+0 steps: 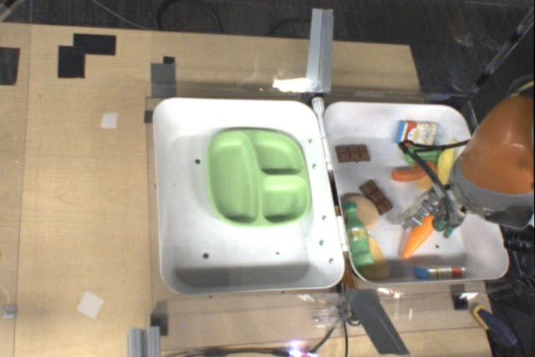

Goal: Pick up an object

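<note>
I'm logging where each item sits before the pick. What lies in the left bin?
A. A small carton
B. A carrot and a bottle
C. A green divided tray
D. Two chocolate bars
C: the green tray, with its three compartments, lies alone in the left bin, while the food items lie in the right bin.
</note>
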